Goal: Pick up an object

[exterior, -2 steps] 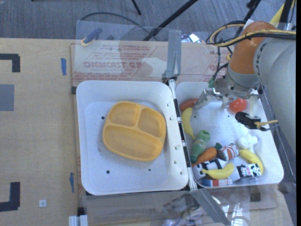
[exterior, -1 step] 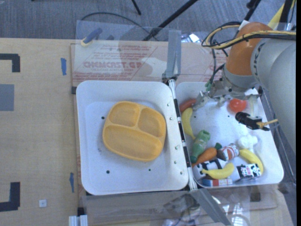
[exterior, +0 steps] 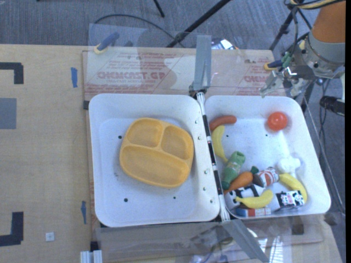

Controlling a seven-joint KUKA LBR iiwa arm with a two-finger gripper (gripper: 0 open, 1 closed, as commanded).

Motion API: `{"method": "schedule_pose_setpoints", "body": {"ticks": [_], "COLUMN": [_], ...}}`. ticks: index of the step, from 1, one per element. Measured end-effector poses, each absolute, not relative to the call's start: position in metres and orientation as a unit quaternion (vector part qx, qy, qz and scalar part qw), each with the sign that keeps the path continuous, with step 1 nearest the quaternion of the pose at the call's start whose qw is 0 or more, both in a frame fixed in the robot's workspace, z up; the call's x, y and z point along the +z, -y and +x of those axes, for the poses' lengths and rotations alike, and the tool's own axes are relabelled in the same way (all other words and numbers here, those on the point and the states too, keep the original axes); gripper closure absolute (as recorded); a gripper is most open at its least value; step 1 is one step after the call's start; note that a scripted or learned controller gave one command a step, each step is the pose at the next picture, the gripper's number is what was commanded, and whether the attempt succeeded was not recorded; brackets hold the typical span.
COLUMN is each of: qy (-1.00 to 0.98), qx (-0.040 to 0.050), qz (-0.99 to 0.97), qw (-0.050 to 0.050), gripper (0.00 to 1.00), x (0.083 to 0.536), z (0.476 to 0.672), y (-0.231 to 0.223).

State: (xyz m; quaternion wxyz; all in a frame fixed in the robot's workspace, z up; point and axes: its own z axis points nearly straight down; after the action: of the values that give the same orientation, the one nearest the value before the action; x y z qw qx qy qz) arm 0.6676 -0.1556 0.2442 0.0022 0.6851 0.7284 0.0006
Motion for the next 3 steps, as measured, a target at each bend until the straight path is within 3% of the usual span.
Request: {"method": "schedule_pose_setpoints", "body": {"ticks": [1,2,3], "qy": [-0.706,-0.706,-0.678], "qx": [-0.0006,-0.0001,-0.0003], "qz": [0.709,0.708,0.735], "qw": [0.0,0.001,0.0], "gripper": [0.0,0.0,0.0], "x": [0.146,0.146,0.101], "z": [0.667,0.668,0.638], "y": [0.162,0.162,0.146]}}
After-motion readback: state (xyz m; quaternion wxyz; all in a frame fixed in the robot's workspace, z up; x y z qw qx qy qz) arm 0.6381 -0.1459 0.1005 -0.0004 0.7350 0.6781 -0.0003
